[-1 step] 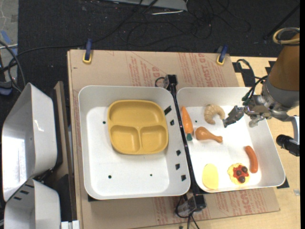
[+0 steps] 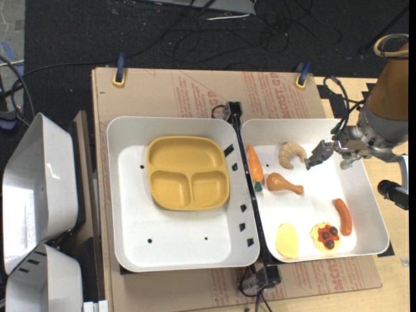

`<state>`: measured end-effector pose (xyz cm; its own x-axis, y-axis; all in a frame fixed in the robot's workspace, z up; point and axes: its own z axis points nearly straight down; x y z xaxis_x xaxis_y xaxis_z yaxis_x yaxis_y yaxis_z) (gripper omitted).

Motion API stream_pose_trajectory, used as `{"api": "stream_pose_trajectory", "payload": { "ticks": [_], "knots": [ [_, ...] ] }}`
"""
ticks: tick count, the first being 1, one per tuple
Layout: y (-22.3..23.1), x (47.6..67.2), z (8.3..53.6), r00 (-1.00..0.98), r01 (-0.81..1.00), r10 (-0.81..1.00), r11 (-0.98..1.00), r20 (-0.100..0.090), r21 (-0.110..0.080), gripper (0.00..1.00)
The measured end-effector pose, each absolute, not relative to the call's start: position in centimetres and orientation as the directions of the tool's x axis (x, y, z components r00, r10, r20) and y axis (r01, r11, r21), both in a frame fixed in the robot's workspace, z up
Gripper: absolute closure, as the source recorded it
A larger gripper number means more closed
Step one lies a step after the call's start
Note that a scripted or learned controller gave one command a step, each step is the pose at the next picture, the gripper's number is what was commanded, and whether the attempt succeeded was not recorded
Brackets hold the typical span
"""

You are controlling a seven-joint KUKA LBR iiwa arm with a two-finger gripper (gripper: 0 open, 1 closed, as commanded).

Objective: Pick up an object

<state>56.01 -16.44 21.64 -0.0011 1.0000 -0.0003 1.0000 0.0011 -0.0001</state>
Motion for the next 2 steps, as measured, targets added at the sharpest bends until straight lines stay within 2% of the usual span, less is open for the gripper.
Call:
{"api": "stream_pose_trajectory", "payload": {
  "ticks": [2],
  "knots": [
    [-17.4, 54.7, 9.8, 0.002, 1.000, 1.000, -0.002, 0.001, -0.006, 0.00]
  ]
}}
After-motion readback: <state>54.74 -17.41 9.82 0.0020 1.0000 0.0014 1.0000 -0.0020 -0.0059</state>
